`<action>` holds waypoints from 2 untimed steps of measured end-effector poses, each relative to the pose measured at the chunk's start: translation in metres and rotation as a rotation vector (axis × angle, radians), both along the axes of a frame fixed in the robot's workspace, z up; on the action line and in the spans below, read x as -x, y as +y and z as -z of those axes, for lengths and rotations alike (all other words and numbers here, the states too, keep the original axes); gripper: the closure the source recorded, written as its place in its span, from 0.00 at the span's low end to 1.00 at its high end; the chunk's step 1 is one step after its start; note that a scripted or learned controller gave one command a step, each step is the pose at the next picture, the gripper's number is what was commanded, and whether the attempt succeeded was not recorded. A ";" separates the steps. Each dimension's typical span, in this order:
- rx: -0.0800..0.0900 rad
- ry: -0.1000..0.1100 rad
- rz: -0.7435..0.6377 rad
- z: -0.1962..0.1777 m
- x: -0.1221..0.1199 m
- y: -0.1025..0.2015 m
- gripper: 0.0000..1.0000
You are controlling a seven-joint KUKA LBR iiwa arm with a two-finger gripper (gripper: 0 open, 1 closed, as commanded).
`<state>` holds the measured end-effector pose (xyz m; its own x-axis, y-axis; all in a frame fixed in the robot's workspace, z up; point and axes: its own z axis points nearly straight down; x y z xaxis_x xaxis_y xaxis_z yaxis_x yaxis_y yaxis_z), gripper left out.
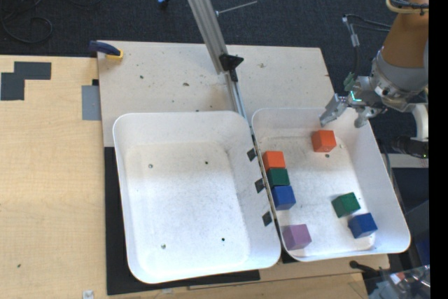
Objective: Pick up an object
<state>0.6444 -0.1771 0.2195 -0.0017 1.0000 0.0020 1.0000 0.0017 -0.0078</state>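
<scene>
The right bin [381, 171] holds several blocks. An orange cube [323, 141] lies near its far end. Along the left wall sit an orange block [273, 160], a dark green one [276, 176] and a blue one [283, 196] in a row. A purple block [296, 236] rests at the near left, with a green block [345, 204] and a blue block [362, 224] at the near right. My gripper [348, 112] hangs open above the bin's far right rim, just up and right of the orange cube, with nothing between its fingers.
The left bin [126, 150] lies beside the right one, with a divider and black clips between them. A slanted aluminium post [203, 10] rises behind the bins. A blue-and-yellow clamp [106, 49] sits at the bench's far left corner.
</scene>
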 end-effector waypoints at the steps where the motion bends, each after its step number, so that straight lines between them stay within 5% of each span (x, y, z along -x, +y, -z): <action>1: 0.002 -0.004 -0.003 -0.003 -0.001 0.000 0.00; 2: 0.001 0.000 0.002 0.049 -0.002 -0.009 0.00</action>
<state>0.6462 -0.1861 0.1706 0.0007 1.0000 0.0010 1.0000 -0.0007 -0.0079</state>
